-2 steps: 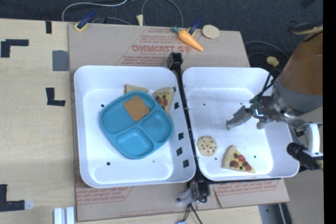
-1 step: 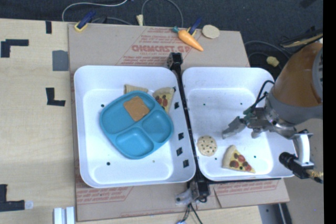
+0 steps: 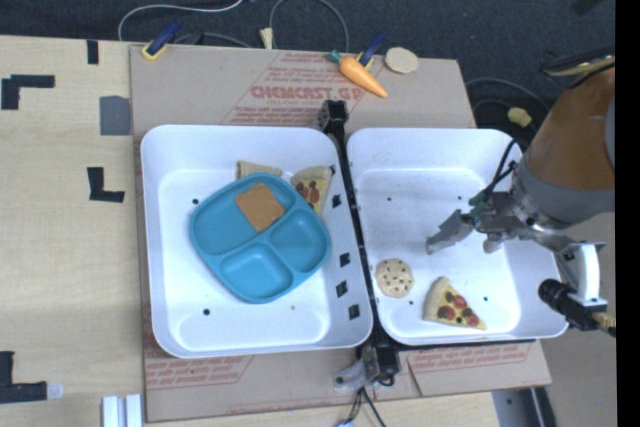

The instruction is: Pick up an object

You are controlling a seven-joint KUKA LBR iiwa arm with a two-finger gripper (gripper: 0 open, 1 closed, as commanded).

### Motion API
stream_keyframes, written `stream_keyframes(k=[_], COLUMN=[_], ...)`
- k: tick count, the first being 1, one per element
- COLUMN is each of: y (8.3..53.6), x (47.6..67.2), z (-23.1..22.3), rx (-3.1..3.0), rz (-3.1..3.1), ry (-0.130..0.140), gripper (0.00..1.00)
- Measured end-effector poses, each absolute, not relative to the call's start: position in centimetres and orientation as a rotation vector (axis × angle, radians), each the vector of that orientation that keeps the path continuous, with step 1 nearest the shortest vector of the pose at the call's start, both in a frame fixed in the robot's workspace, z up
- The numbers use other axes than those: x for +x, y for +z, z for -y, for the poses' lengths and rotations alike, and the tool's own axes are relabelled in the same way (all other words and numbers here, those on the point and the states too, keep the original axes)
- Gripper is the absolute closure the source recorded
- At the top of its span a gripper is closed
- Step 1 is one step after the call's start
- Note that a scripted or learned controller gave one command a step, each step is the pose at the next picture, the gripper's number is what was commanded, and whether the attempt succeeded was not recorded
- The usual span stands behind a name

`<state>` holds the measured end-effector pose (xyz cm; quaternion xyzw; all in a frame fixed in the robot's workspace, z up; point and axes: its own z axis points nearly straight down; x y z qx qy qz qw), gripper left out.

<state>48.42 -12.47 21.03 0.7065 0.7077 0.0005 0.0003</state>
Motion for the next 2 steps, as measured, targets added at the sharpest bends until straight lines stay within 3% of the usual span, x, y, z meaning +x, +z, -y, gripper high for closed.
stream_keyframes(k=[1, 2], y=[18.8, 26.3], x=[48.3, 48.5], z=[13.6, 12.9], rx=[2.225, 2.215], rz=[-2.222, -2.22], ry=[-0.005, 0.005], gripper=[0.0, 0.0])
